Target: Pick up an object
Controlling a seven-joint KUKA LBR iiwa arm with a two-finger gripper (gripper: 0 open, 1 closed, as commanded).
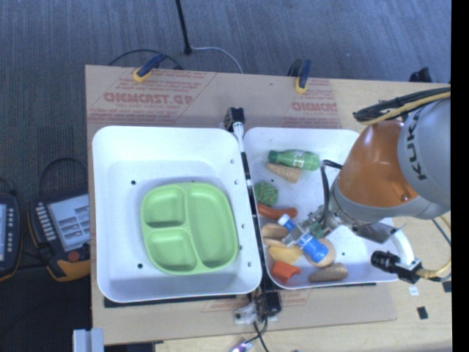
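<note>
My gripper (pixel 315 226) reaches down into the right bin (pixel 344 139), low over the pile of toy food at its front. Directly under it lies a blue bottle (pixel 314 248) with a white cap, pointing up-left. The gripper is touching or just above this bottle, and I cannot see which. Around the bottle are a yellow piece (pixel 283 254), a red piece (pixel 284 271), a brown potato shape (pixel 327 273) and an orange carrot (pixel 277 212). The arm's grey and orange wrist (pixel 381 174) hides the bin's right half.
A green bottle (pixel 294 158) and a tan cone (pixel 285 172) lie at the back of the right bin, with a green broccoli piece (pixel 265 193) near the divider. The left bin (pixel 117 160) holds a green divided plate (pixel 189 226). Cables run at the right.
</note>
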